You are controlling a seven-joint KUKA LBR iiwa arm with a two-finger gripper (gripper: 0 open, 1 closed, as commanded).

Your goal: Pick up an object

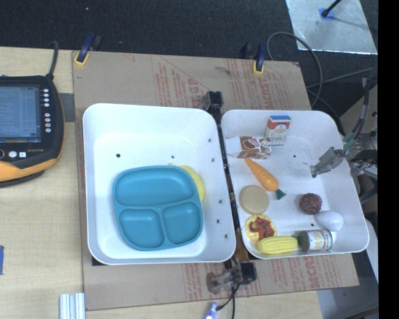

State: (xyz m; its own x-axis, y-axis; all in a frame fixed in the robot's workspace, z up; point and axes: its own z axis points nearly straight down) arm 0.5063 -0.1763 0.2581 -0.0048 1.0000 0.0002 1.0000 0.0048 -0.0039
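I see a counter (26,244) carrying two white bins. The gripper (322,163) hangs over the right bin's (359,234) far right; I cannot tell its grip state. The carrot (262,173) lies mid-bin, well apart.

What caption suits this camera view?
End effector hovers over right bin of toy food; blue tray sits in left bin.
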